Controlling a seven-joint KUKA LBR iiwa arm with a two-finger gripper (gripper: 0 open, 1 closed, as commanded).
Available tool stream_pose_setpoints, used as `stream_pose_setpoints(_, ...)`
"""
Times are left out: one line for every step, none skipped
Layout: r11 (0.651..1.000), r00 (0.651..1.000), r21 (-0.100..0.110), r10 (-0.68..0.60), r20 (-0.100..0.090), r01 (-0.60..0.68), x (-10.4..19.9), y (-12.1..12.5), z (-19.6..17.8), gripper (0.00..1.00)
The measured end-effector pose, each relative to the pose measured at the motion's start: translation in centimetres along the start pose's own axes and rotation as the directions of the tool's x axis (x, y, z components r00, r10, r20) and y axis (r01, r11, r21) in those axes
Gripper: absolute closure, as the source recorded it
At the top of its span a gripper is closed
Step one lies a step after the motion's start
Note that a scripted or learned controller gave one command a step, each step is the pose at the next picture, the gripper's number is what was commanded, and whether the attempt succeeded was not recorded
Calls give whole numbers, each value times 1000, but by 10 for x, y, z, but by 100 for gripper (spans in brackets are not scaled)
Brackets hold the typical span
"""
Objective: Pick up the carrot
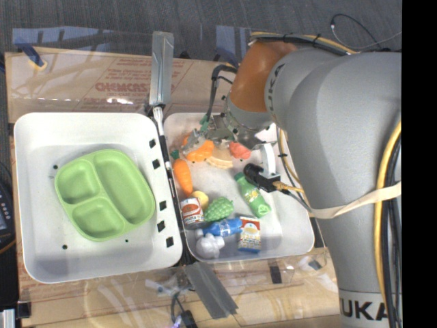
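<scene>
The carrot (182, 175) is a short orange piece lying against the left wall of the right bin (295, 219), pointing toward the front. My gripper (220, 131) hangs low over the back of that bin, up and to the right of the carrot and apart from it. Under it lie another orange toy (200, 152), a beige slice (220, 160) and a red piece (240, 150). The wrist hides what the gripper is touching.
A green bottle (252, 196), a bumpy green toy (218, 209), a small can (192, 212), a blue bottle (222, 227) and a little carton (250, 236) crowd the right bin's front. The left bin (34, 142) holds a green divided plate (104, 193).
</scene>
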State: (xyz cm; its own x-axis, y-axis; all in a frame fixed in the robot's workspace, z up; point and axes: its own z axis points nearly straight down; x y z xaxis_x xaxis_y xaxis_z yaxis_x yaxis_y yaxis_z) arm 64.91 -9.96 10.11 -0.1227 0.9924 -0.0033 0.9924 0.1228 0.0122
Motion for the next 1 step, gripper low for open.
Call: stream_pose_setpoints(1000,1000,-3,-5,1,5,0,2,-13,100)
